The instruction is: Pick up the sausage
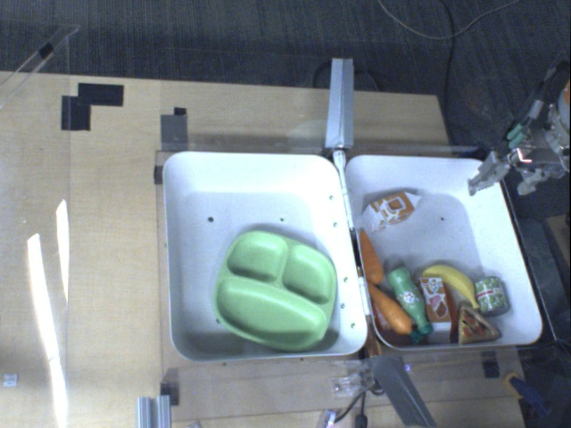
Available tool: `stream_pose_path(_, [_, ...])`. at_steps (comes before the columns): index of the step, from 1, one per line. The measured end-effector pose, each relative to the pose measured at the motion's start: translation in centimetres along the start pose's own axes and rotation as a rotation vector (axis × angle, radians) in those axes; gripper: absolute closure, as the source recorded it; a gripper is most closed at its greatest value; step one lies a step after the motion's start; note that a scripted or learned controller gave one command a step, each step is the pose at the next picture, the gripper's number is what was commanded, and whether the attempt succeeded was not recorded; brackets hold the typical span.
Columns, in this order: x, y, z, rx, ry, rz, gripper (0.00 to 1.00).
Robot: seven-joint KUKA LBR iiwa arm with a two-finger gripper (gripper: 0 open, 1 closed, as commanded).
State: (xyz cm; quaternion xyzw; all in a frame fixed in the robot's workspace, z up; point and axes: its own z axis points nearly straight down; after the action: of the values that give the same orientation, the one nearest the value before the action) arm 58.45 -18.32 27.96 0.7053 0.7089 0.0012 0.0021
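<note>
So the gripper (510,169) sits way over at about 3 o'clock in the shot, hovering right by the upper right corner of the right bin (446,175). The arm is mostly cut off by the frame edge, so all you really get is the wrist end poking in from the right, with some teal and orange bits on it. Two pale fingers (486,173) angle down and to the left, spread apart with nothing between them, over the bin's rim.

The sausage (371,258), as far as I can tell, is the orange-red stick lying along the left wall of the right bin, around 9 o'clock within that bin. Just below it there's a fatter carrot (392,310), and honestly the two look pretty alike from up here, so take that with a grain of salt.

The rest of the stuff is bunched along the bin's 6 o'clock edge: a green bottle (409,297), a small carton (437,300), a banana (453,283), a pizza slice (475,327) and a little can (492,295). A wrapped snack packet (393,209) sits alone toward 11 o'clock. The labels are too blurry to read.

The left bin (205,194) holds a green divided tray (277,290), tilted a bit.
</note>
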Motion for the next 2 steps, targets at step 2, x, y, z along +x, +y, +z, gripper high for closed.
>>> stream_pose_path(2, [4.5, -6.7, 19.0, -0.007, 0.001, 0.162, 0.0])
